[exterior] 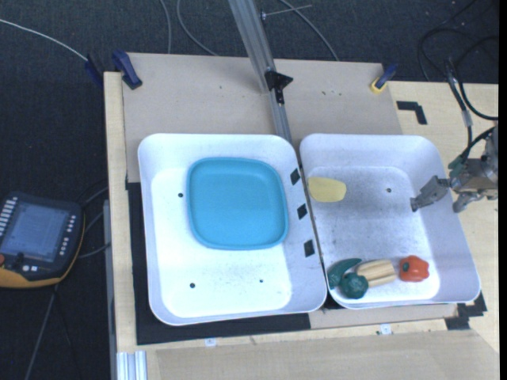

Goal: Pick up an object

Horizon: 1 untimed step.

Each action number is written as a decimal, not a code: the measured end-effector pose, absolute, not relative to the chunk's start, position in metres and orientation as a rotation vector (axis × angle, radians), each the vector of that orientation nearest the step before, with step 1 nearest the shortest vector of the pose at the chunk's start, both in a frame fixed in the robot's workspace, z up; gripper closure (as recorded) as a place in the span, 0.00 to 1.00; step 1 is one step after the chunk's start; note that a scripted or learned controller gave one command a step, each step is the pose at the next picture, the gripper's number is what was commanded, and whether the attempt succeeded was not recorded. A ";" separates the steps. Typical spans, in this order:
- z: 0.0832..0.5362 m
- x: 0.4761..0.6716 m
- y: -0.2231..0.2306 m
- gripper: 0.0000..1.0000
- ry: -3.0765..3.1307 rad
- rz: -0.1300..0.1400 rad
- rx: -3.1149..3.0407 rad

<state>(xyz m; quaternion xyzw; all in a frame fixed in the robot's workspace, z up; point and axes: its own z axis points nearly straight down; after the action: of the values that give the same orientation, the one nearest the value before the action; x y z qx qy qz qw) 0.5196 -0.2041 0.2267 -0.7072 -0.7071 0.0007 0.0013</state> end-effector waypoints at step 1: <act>0.172 0.511 -0.210 0.00 -2.218 0.003 -2.219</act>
<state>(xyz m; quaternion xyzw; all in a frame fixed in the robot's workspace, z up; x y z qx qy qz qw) 0.5109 -0.2098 0.1718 -0.7073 -0.7069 0.0011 0.0018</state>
